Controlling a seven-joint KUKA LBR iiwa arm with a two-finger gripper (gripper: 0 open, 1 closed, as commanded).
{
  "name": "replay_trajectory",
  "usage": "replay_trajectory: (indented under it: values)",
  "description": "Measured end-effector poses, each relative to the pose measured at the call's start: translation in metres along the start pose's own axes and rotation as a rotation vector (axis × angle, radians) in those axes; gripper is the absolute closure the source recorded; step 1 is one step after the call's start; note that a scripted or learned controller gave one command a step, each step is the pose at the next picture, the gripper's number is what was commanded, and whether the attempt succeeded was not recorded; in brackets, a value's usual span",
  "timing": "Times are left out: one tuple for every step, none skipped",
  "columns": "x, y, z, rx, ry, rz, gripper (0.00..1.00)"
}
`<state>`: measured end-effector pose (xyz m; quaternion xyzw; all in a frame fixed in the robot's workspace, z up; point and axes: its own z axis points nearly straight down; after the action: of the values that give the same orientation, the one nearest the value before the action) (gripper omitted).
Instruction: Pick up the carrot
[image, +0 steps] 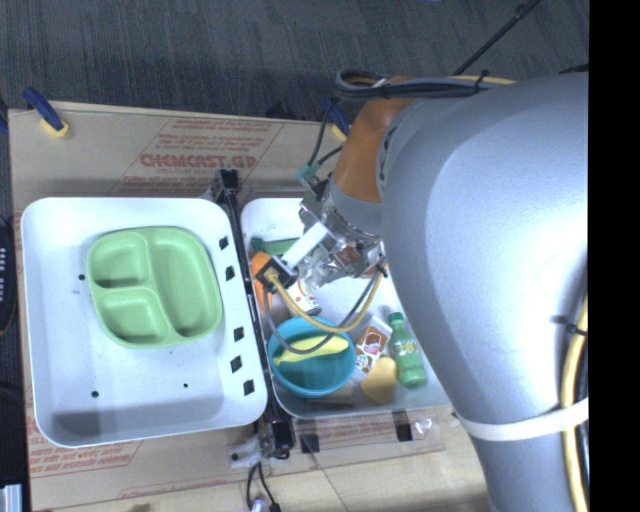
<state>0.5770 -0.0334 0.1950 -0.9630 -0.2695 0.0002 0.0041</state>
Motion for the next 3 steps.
replay_trajectory:
  values:
    - [0.078,-0.007,-0.021,0.001,-0.005,0.04,1.0]
    - [0.076,-0.006,-0.02,0.002,-0.011,0.041,0.0]
    - [0.054,0.013,0.004,0.002,-0.015,0.13,0.0]
